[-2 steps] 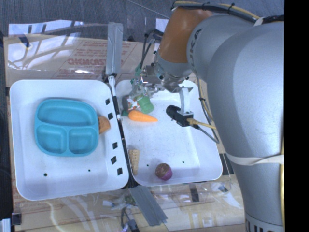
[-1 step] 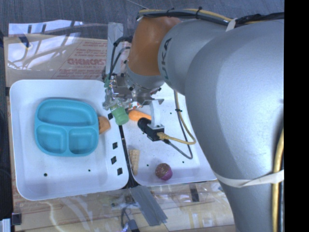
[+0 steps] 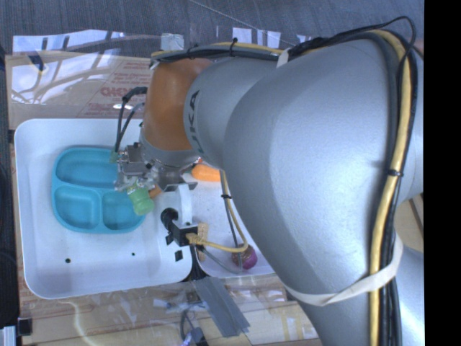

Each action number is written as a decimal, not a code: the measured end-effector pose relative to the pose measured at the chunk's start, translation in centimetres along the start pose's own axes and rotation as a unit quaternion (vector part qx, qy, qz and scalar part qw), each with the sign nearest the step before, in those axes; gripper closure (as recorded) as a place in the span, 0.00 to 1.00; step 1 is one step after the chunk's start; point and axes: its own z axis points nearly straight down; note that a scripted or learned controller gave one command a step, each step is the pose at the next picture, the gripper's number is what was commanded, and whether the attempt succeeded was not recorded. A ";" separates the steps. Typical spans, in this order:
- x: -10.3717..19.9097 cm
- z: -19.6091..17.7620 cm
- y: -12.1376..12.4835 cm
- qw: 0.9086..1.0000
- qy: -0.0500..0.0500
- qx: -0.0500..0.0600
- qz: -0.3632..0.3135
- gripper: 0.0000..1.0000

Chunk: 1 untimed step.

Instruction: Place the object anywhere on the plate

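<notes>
The green object (image 3: 142, 204) is sitting at the right edge of the blue plate (image 3: 79, 193), directly below the gripper (image 3: 137, 182). It appears to be lying between the fingers, at their tips, so the jaws are judged to be clamped on it, though the wrist hardware is crowding the view and contact is hard to confirm. The object is overlapping the rim of the plate's lower right compartment, a position that suits a release onto the plate.

The plate is resting in the left bin (image 3: 43, 265), which is keeping the target fixed and within reach. The arm (image 3: 310, 164) is reaching across the right bin (image 3: 216, 262), covering most of it. An orange item (image 3: 207, 171) and a purple item (image 3: 246, 259) are lying in that bin, apart from the gripper.
</notes>
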 end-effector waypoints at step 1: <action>-0.2 -0.2 0.1 1.000 0.000 -0.002 0.002 0.00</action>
